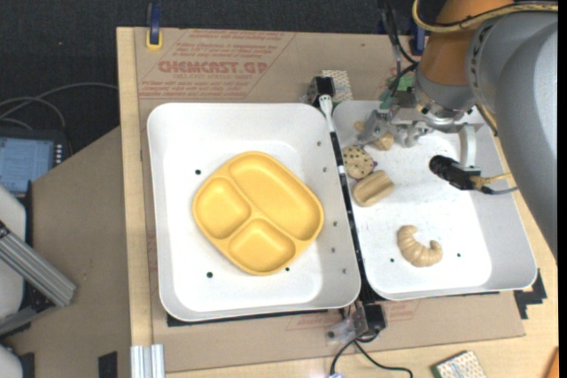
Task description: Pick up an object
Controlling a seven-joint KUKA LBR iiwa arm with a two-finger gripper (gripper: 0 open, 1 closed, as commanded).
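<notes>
The right bin (483, 257) holds a speckled round cookie (356, 161), a tan bread roll (373, 188) just below it, and a pale croissant (418, 246) nearer the front. My gripper (383, 130) hangs low over the bin's far left corner, just above and to the right of the cookie. A small tan piece (384, 142) shows right under the gripper. I cannot tell whether it is held. The grey arm with its orange band (447, 57) comes in from the upper right.
A yellow divided plate (257, 211) lies in the middle of the left bin (173, 266). The wall between the two bins (341, 190) runs close to the cookie and the roll. Cardboard (213, 66) lies under both bins.
</notes>
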